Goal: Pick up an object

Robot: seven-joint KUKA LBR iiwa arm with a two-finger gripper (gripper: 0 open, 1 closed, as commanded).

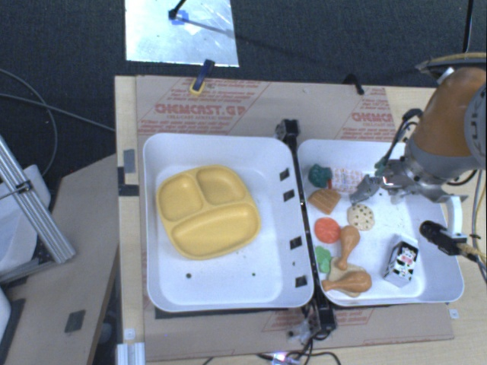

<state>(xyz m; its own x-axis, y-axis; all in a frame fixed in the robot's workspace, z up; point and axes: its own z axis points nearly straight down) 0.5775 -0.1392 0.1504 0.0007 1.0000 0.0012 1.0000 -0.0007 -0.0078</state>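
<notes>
several toy foods crowded under grey two-finger gripper (pixel 370 188) at right of frame; finger state unclear; risks nudging round speckled cookie (pixel 361 217) aside.

Dark carpet (pixel 61 36) covers the floor around the bench, with black cables (pixel 30 90) trailing across it at the left. A shiny metal sheet (pixel 180 20) lies flat on the carpet beyond the bench, catching the light. The bench top (pixel 125 128) is pale wood, under a brown board printed with red lettering (pixel 199 109). At the left edge stands a slanted aluminium frame rail (pixel 34 204)
</notes>
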